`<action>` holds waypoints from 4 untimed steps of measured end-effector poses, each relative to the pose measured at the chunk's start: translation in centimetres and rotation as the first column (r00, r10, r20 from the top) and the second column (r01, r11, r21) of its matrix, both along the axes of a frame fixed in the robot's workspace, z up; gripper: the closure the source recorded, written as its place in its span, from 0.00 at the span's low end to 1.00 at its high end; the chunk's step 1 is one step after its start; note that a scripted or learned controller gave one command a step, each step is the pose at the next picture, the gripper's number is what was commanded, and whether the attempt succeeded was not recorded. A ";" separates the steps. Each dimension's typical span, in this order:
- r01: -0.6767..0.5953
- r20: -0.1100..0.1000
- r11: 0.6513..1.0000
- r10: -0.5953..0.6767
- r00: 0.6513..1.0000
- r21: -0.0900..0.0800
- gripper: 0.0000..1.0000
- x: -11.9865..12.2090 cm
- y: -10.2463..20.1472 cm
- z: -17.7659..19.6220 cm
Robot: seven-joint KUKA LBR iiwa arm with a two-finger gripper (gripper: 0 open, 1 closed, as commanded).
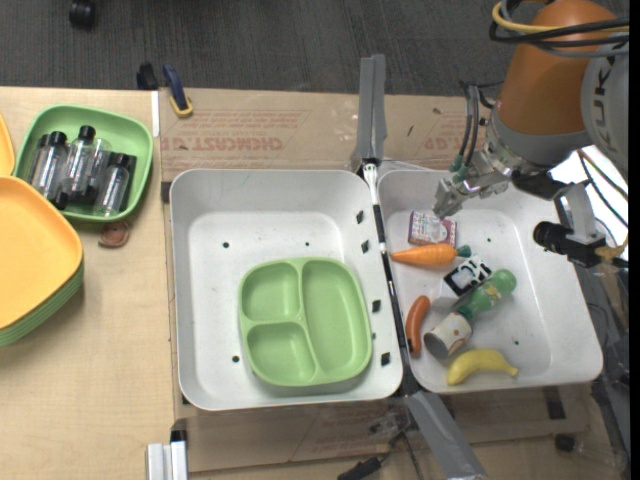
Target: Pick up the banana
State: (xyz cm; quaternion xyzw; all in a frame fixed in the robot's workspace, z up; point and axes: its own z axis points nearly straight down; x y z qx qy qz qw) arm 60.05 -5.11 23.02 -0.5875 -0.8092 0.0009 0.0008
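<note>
Left bin (200, 298): a green divided tray (303, 320). Right bin (560, 363): carrot (423, 256), then the banana (481, 366) lying at the near edge beside a small can (447, 334). Claw (447, 200) hovers over the far end, above a pink packet (430, 229), well apart from the fruit; whether it is apart or together cannot be told. Step: approach. Next, the claw likely must travel toward the near edge and descend.

Just under the pincer a pink packet (431, 229) is lying, with a carrot (424, 257) stretching out below it. Further down, a green bottle (487, 295), a can (448, 335) and a red pepper (416, 320) are crowding together. Well left, a green divided tray (303, 320) is sitting.
</note>
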 end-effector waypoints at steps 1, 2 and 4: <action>0.000 0.000 1.000 0.000 1.000 0.000 1.00 -0.7 -4.3 -2.3; 0.357 0.002 0.934 -0.357 0.934 -0.001 1.00 -2.3 -7.9 -0.4; 0.683 0.002 0.730 -0.683 0.730 -0.003 1.00 -1.1 -2.9 1.2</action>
